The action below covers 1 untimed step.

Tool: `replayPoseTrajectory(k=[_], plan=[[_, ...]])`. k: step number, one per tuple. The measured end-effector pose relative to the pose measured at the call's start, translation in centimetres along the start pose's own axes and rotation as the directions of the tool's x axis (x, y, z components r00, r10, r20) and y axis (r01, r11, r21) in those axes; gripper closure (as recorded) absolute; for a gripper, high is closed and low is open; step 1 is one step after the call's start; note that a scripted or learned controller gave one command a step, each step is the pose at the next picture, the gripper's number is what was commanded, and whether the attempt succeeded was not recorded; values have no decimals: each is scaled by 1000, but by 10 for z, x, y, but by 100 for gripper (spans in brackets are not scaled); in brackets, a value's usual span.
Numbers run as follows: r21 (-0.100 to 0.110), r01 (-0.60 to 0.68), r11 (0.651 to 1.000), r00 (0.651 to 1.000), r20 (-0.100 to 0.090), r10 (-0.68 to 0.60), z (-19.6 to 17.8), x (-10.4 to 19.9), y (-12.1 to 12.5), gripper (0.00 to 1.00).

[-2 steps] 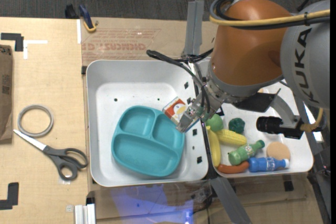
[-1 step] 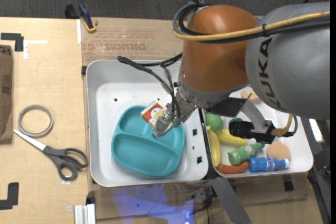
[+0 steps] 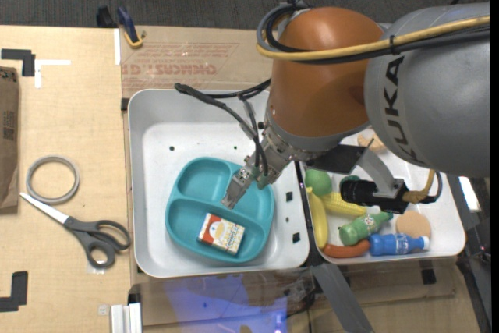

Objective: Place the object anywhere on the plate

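A small orange-and-white box (image 3: 221, 234) lies on the teal divided plate (image 3: 187, 203) in the left bin (image 3: 156, 129). The gripper (image 3: 243, 187) hangs above the plate's upper compartment, apparently empty; its finger spread is hard to make out. The arm (image 3: 351, 82) hides much of the right bin (image 3: 448, 242).

One camera fixed above the surface (image 3: 62, 90) looks down at a slant, fairly near, on both white bins (image 3: 156, 121), the arm (image 3: 405, 82) entering from 3 o'clock.

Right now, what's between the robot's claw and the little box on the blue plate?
Bare plate. In the camera view, just teal plate surface separates the gripper from the small box.
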State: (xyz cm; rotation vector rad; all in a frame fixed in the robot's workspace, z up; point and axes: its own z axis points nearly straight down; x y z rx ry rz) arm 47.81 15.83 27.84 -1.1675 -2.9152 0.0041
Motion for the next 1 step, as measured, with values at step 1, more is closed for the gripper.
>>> replayPoseTrajectory(k=[1], plan=[[-1,-206,979,979,1,206,3,-59,33,0]])
